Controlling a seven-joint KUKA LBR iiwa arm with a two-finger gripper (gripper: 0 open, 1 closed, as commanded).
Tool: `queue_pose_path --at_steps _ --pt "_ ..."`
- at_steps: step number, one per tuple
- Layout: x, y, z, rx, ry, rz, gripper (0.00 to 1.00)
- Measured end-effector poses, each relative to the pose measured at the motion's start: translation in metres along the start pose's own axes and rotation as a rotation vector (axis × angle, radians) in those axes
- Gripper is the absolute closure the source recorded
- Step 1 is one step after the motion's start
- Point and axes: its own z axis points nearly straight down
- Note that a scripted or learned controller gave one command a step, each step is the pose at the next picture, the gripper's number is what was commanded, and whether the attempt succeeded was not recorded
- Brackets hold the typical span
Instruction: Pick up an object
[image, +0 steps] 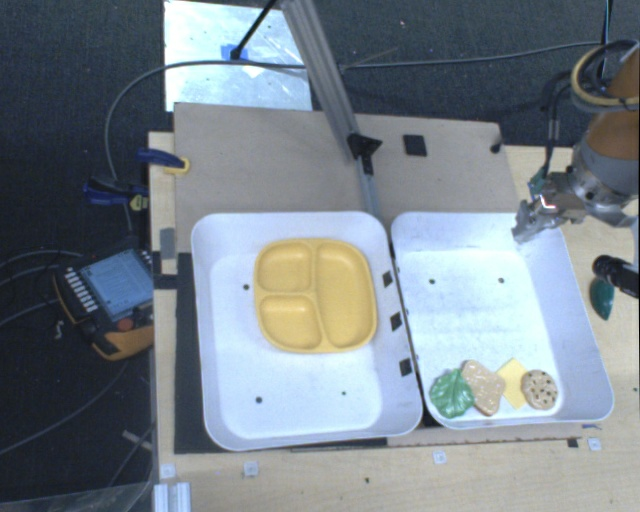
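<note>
nothing has been picked up yet, as far as can be judged. the hand (530, 222) is seen at the far right corner of the right bin (500, 300), and whether anything is gripped cannot be told. four small things are grouped along that bin's near edge: a green leaf (451, 393), a toast piece (484, 386), a yellow cheese (514, 380) and a cookie (540, 389). a yellow tray (315, 295) is set in the left bin (225, 390). the approach, grasp and lift are all left.
</note>
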Motion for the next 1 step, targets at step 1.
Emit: queue_pose_path --at_steps 1 --pt "0.0512 -0.0114 -0.0097 0.004 0.003 -0.004 1.0"
